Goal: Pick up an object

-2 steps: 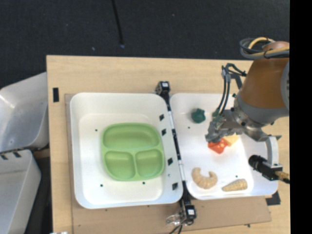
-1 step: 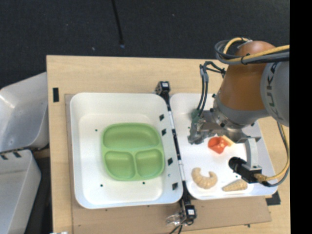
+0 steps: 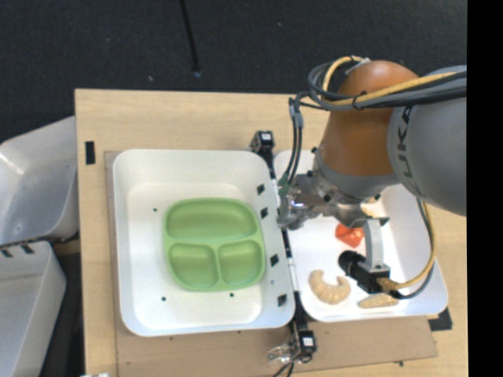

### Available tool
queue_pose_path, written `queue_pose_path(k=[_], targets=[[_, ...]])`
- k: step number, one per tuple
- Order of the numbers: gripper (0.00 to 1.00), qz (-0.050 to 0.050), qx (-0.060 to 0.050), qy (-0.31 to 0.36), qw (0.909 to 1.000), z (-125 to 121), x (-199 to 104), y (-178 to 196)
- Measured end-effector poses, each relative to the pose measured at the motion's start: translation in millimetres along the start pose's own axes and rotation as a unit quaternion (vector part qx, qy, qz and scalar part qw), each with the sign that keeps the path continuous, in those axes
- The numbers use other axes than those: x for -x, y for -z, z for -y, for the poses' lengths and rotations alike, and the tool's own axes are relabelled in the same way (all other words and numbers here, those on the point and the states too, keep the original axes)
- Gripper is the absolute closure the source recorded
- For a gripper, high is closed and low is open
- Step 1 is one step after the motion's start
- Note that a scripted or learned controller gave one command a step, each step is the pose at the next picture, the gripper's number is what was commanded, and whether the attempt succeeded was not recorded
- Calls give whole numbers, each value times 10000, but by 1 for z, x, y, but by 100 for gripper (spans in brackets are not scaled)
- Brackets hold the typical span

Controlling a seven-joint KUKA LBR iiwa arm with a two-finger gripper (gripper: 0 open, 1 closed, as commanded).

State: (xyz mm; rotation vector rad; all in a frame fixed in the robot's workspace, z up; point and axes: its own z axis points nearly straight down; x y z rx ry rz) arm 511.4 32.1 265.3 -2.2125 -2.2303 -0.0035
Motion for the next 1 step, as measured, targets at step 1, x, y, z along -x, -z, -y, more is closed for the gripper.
queue_pose_path(k=[1], targets=[[100, 1, -4, -1, 10000, 2, -48, 1]])
